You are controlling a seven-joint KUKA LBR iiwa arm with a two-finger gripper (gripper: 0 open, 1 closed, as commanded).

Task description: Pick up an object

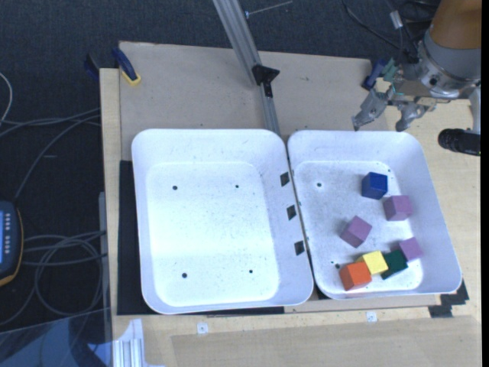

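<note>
The tool [388,118], fingers apart and holding nothing, hangs above the right bin's [437,228] far edge, poised over the cubes [374,184].

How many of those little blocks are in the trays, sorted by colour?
Purple blocks: 3
Blue block: 1
Yellow block: 1
Green block: 1
Orange block: 1
Total: 7, all in the right-hand bin.
</note>
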